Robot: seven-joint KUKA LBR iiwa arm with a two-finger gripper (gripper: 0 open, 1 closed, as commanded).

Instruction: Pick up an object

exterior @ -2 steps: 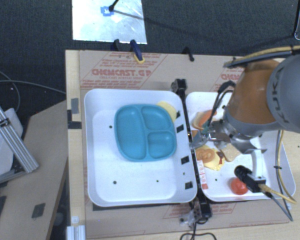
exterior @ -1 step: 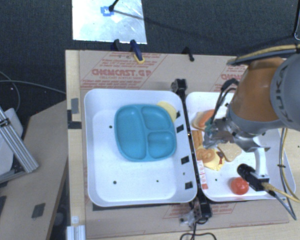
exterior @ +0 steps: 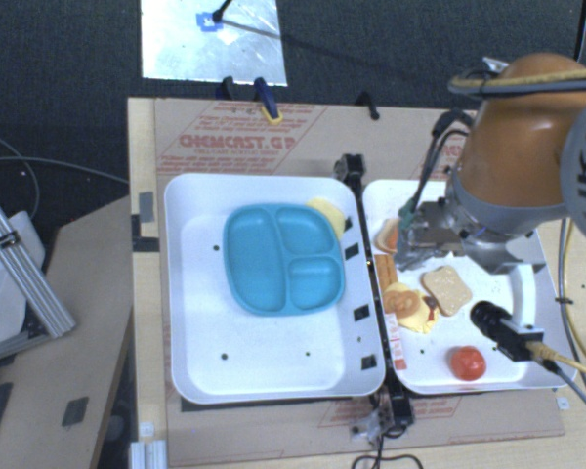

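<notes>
My gripper [exterior: 411,254] hangs low over the upper left part of the right bin [exterior: 527,377], under the orange wrist band. Just left of it an orange-red piece [exterior: 387,234] lies against the bin's left wall, partly covered by the gripper. A tan bread slice [exterior: 446,289] lies just below and right of the gripper. An orange and yellow toy food pile [exterior: 407,307] sits by the divider below the gripper. A red tomato [exterior: 467,362] rests near the bin's front edge. Nothing is visibly held.
The left bin [exterior: 195,360] holds a blue divided plate [exterior: 280,259] with a pale yellow item [exterior: 326,212] at its upper right corner. A black-clipped divider [exterior: 366,262] separates the bins. The arm's bulk covers the right bin's back right part.
</notes>
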